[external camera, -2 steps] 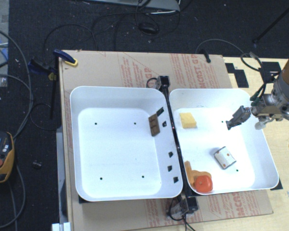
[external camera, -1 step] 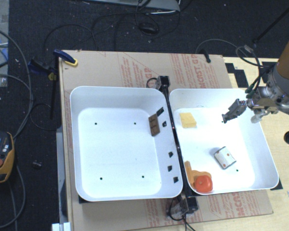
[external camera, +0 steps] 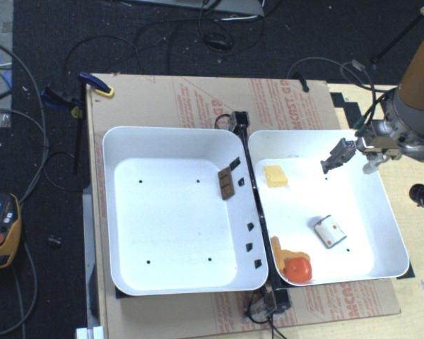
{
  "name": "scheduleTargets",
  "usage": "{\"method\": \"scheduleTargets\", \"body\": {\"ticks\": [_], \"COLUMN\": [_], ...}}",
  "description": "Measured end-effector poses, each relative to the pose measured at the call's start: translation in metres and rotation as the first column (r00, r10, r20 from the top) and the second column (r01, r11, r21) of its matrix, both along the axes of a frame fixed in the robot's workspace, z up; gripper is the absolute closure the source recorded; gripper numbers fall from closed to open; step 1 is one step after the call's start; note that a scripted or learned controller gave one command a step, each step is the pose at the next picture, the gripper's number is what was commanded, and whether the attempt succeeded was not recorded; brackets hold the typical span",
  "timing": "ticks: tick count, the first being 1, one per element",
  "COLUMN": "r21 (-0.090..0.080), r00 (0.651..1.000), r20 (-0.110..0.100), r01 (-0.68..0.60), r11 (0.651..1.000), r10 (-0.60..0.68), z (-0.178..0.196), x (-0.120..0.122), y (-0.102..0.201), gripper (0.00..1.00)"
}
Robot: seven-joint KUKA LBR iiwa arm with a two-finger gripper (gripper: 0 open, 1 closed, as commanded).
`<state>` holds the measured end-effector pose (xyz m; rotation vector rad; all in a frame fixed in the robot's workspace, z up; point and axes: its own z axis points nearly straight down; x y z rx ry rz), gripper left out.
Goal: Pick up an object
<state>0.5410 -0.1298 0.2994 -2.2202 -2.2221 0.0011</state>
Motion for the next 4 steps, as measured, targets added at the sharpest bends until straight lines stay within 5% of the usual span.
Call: {"method": "scheduleTargets", "body": {"ticks": [1,4], "r21": [0.001,0.000], "r00": [1.000,1.000], "r20": [0.002,0.000], "r01": [-0.002,0.000], "r11": [1.000,1.000], "r10": [0.002,0.000], "z": [0.016,-0.028], "x": [-0.050,0.024], "y": [0.038,0.037], "gripper": [0.00,0.00]}}
